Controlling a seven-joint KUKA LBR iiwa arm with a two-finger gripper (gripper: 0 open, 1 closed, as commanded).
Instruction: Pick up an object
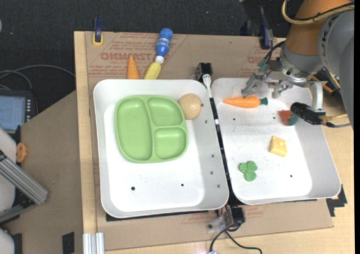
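Pale green plate (151,129), plain white bin (112,182) under it. Just right of the plate, a tan ball (190,105). Further right: bright orange carrot (243,101), small red piece (288,117), yellow wedge (278,146), dark green clump (247,170). Behind the plate, a blue-and-white bottle (163,44) on brown board (230,56) with red lettering

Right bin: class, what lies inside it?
An orange carrot, a yellow wedge, a green piece and a red piece. The hand and arm cover the far corner of the right bin.
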